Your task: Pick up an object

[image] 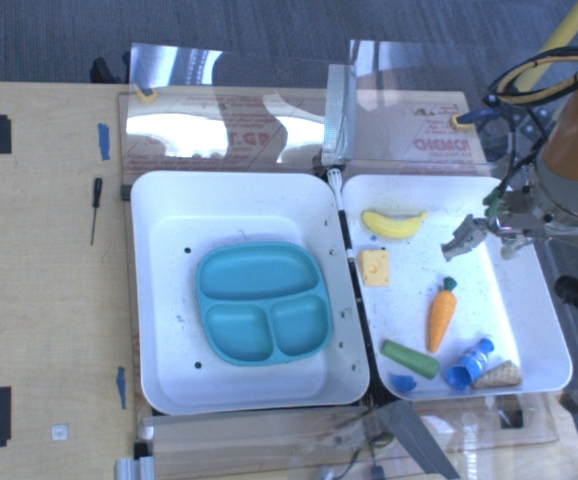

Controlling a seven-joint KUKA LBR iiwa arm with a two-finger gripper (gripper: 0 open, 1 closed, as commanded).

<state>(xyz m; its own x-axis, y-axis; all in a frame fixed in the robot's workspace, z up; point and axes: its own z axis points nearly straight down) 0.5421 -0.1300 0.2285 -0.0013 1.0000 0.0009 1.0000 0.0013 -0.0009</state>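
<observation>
gripper (481, 230) over right bin (539, 298) upper right, fingers spread, nothing between them; banana (393, 224), cheese (374, 267), carrot (441, 314), green piece (410, 359) below; blue tray (263, 301) in left bin (159, 268)

A grey metal pincer (481, 232) hangs over the right white bin (539, 298), beside a yellow plastic banana (393, 224) and above an orange toy carrot (441, 313); a blue divided tray (262, 301) lies left of the banana.

Two white bins (159, 298), one teal tray (262, 301), one banana (393, 224), one carrot (441, 313).
</observation>
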